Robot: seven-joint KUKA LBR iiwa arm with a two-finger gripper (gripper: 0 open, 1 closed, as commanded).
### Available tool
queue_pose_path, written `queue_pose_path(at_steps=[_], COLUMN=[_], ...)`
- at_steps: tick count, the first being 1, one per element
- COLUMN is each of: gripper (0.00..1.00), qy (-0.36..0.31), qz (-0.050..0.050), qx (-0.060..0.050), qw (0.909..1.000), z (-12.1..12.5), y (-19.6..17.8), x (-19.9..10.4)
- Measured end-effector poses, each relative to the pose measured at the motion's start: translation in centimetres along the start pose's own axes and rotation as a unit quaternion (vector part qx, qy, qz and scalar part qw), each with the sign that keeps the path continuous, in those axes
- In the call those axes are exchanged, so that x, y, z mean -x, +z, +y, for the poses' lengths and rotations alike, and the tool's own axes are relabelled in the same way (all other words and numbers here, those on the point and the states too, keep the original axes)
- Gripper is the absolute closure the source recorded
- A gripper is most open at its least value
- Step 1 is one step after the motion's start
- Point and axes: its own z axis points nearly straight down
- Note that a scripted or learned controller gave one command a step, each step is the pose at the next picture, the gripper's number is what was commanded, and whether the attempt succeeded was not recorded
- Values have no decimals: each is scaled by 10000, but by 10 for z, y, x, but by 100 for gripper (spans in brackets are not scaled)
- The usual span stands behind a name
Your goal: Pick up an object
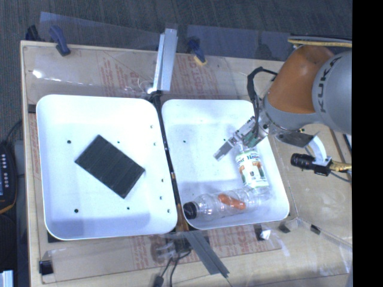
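Dark carpet surrounds a plywood bench (197,76) bearing two shallow white bins side by side.

Gripper (230,147) hangs over the right bin (197,124), toward its right edge, fingers spread apart with nothing between them. Grey arm (311,94) with orange band reaches in from the right.

Just beside the gripper, nearer the bin's right edge, lies a small white labelled bottle (252,168), cap end toward the gripper; I cannot tell whether the two touch. Along the bin's front edge lies a clear plastic bottle (224,204) with a black cap and something orange inside; the two bottles meet near the front right corner.

Left bin (54,118) holds a dark flat rectangle (110,165), set diagonally near its centre.

Judgement: nothing lifted yet. Approach appears aimed at the white bottle; closing and lifting remain.
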Motion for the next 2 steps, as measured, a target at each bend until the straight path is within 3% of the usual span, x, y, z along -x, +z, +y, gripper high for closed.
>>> queue_pose_path(at_steps=[1,2], gripper=[0,0], qy=[-68,-235], qz=[13,20], qx=[-8,-10], qw=[10000,9997], z=[-18,-35], y=[45,22], x=[-6,-18])
